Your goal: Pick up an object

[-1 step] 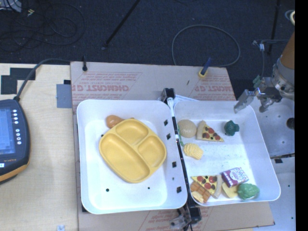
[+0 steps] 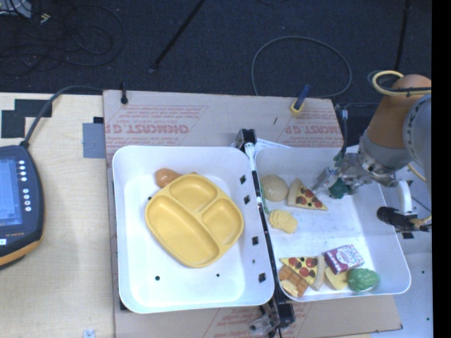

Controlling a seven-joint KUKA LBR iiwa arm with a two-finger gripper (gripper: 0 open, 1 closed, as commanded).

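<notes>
- Nearest edge of right bin: green leafy item in the corner, red carton just beside it, pizza square to their left. All untouched, well apart from the arm.
- Left bin: yellow divided plate lying flat, orange piece tucked at its far rim. No part in the present step, by judgement.
- Middle of right bin: yellow ridged piece near the divider, pizza slice beyond it, pale round item touching or just beside the slice.
- Far right of right bin: gripper low over the bin floor, near the tip of the pizza slice. Small dark-green something at the fingertips; too blurred to tell whether gripped or merely beneath. Finger spread: cannot tell.
- Step in hand, judged: descent or closing stage of a pick at the far right of the right bin; target likely the green bit or the pizza slice.
- Next move, judged: firm closure, then a straight lift, clear of the bin wall. Risk: empty grasp or a nudged slice.
</notes>
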